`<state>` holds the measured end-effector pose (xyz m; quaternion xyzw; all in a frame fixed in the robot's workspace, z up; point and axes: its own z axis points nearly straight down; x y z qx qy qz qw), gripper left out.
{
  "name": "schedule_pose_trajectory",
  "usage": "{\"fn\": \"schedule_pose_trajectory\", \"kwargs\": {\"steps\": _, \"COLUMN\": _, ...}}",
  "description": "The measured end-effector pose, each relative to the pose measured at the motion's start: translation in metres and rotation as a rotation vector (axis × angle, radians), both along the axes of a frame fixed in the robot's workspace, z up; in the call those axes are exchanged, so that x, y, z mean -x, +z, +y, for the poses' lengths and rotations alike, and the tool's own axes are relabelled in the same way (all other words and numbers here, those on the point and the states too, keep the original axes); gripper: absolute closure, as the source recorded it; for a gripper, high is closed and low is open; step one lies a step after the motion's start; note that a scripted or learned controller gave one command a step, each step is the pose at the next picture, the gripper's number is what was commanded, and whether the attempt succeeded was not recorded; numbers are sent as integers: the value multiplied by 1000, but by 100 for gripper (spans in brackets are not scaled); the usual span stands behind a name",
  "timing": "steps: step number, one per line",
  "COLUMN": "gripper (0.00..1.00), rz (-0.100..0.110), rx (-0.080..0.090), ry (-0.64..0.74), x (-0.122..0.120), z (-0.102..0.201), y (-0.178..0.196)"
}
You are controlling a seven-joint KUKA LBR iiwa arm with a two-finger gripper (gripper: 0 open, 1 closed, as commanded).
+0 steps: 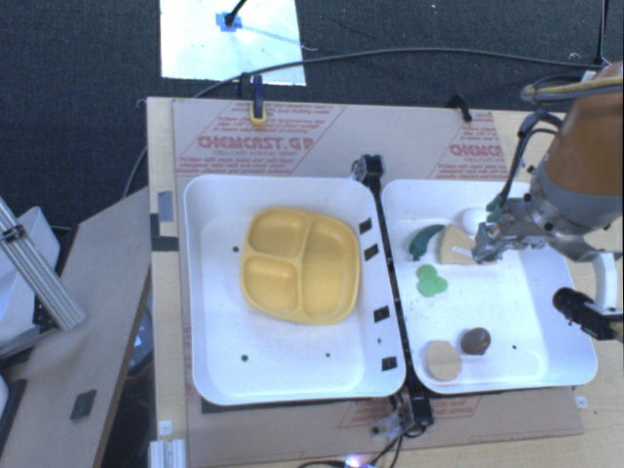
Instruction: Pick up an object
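My two-finger gripper [485,250] hangs low in the right shallow white bin [565,359], beside a tan flat piece [452,249] and a dark green curved piece [425,239].

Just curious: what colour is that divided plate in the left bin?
Pale yellow, the divided plate, seen in the camera view.

The right bin [546,359] lies open along its right half. Its left side is crowded by a dark green piece [425,238], a light green piece [430,282], a tan disc [444,361] and a brown lump [476,340].
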<state>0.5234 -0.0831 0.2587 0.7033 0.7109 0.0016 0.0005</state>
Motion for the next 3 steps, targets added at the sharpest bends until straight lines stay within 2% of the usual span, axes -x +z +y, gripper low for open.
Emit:
{"fn": "schedule_pose_trajectory", "kwargs": {"steps": 2, "gripper": 100, "rz": 1, "rx": 0, "ry": 0, "x": -5, "z": 112, "y": 3}}
{"fn": "schedule_pose_trajectory", "kwargs": {"steps": 3, "gripper": 100, "rz": 3, "rx": 0, "ry": 0, "x": -4, "z": 166, "y": -6}}
